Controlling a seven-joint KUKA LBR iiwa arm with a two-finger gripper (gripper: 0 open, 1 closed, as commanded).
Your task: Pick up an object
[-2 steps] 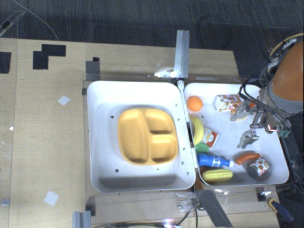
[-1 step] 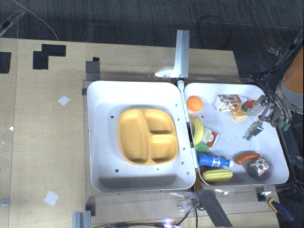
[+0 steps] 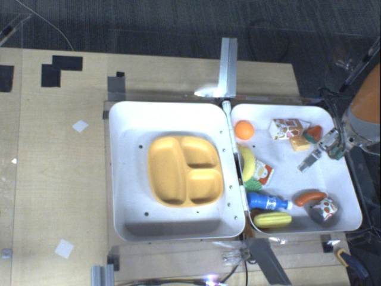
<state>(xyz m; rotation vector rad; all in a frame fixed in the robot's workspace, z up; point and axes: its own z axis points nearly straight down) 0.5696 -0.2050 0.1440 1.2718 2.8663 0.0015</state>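
Gripper (image 3: 311, 159) low over the right bin (image 3: 351, 189), near its right wall, arm cut off at the frame edge; fingers too small and blurred to read, nothing visibly between them. Right bin contents: orange ball (image 3: 244, 130), small carton (image 3: 287, 128), banana (image 3: 247, 162), blue bottle (image 3: 268, 203), several items overlapping, hard to identify. Left bin (image 3: 125, 177): yellow divided tray (image 3: 183, 170).

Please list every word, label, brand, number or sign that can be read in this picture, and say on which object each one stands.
No text is readable here.
Printed carton: red and white pattern, lettering too blurred.
Small packet beside the banana: printing too small.
Blue bottle: white label band, nothing legible.
Patterned can: markings blurred.
Yellow tray: plain, no marks.
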